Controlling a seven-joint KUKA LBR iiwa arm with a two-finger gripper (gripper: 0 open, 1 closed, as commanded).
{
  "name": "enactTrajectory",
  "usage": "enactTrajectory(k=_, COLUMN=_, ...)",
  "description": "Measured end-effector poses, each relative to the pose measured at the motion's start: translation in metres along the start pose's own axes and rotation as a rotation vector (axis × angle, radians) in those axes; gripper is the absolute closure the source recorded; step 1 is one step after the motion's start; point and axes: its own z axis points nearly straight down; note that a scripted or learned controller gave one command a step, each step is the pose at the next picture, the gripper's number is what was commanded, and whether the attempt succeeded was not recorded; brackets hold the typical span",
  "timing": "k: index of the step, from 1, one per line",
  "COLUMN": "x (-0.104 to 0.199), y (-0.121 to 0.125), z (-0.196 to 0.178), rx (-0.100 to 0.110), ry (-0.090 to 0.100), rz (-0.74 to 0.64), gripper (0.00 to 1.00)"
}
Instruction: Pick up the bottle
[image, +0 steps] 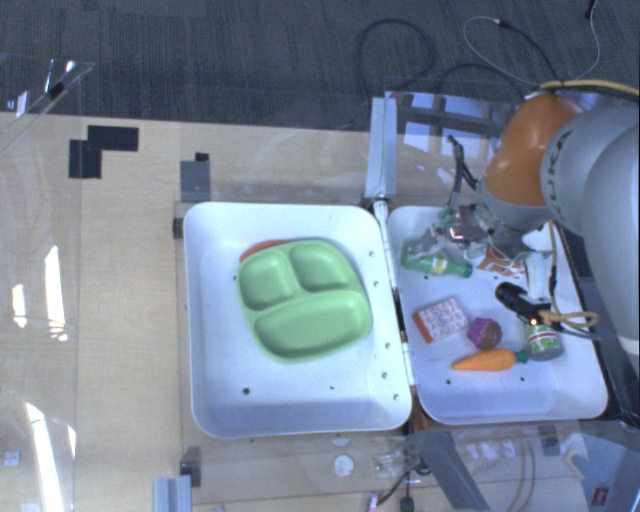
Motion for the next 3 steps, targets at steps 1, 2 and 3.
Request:
enactTrajectory(k=1, x=0.005, y=-0.010, z=0.000, rx=0.005, ry=-0.005, rz=-0.088, gripper=0.00)
enactTrajectory(k=2, x=0.007, y=-0.009, z=-0.008, rx=0.004, ry=-0.004, rz=-0.091, gripper=1.00)
enactTrajectory(k=3, x=0.019, y=0.007, z=-0.127, rx=0.037, ry=-0.002, rz=0.081, gripper=1.00)
